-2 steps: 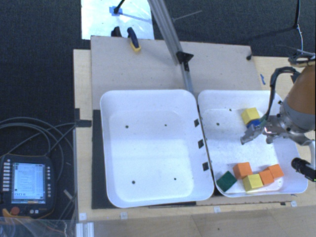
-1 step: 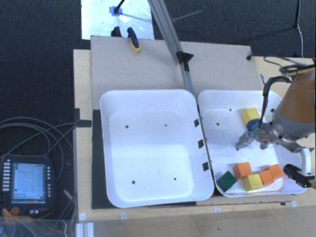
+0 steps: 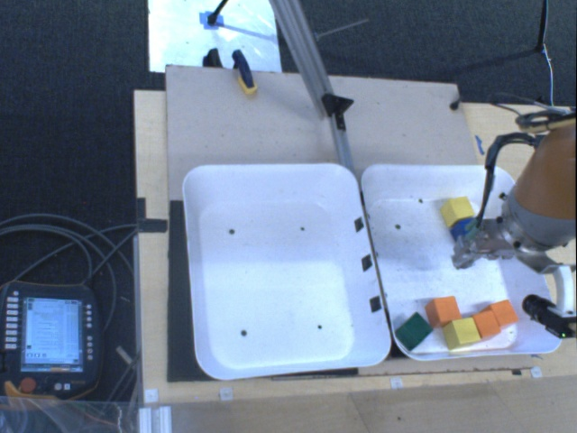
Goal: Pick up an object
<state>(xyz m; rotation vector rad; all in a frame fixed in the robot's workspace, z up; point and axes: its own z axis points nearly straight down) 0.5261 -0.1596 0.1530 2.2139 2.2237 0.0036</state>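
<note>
One claw [image 3: 469, 253] sits low in the right bin [image 3: 397, 186] — its opening can't be told.

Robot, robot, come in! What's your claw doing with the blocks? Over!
Gripper low in right bin, over blue block beside yellow block. Nothing seen held. Other blocks sit along the near wall, clear of the gripper.

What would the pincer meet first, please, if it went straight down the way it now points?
Probably the blue block beside the yellow block in the right bin; the pincer hangs just by it, though depth is unclear.
</note>
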